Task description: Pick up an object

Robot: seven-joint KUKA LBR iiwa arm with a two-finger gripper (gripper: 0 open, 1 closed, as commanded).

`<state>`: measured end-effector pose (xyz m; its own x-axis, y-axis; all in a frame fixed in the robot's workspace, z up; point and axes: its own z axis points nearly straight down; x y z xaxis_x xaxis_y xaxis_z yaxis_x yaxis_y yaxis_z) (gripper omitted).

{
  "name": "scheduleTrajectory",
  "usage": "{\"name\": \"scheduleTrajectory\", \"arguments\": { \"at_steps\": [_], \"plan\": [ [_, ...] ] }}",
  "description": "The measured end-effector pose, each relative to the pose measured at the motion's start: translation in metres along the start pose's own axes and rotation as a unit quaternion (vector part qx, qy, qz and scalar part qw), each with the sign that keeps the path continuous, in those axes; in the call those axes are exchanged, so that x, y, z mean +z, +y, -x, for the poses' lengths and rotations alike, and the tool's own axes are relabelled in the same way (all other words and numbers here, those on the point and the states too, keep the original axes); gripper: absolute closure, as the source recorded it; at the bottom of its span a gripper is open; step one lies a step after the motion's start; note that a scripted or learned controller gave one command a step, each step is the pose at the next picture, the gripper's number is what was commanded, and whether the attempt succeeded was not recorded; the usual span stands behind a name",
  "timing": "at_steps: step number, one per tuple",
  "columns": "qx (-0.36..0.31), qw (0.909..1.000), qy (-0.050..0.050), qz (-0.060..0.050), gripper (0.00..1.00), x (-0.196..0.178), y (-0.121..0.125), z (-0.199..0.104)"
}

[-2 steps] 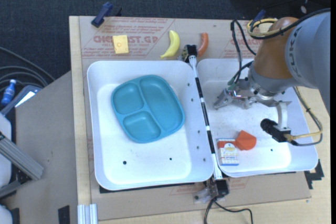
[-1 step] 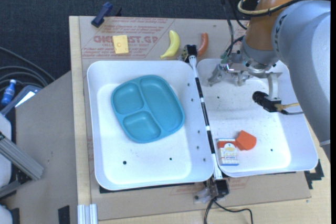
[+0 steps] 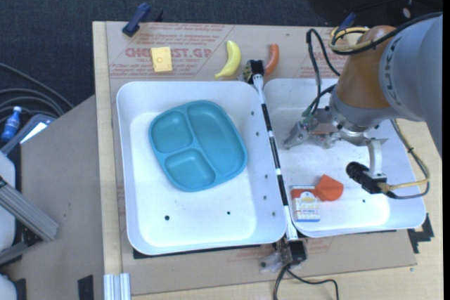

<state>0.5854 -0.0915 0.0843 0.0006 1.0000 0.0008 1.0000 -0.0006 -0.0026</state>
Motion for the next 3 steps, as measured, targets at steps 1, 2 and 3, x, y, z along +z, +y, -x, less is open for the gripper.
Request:
{"name": "scheduleTrajectory", "arguments": {
  "at_steps": [1, 2, 3],
  "plan": [
    [0.0, 1.0, 0.0, 0.001, 1.0, -0.01, 0.0, 0.0],
    [0.0, 1.0, 0.0, 0.001, 0.0, -0.01, 0.0, 0.0],
    [-0.001, 1.0, -0.001, 0.002, 0.0, -0.001, 0.065, 0.002]
  ]
}}
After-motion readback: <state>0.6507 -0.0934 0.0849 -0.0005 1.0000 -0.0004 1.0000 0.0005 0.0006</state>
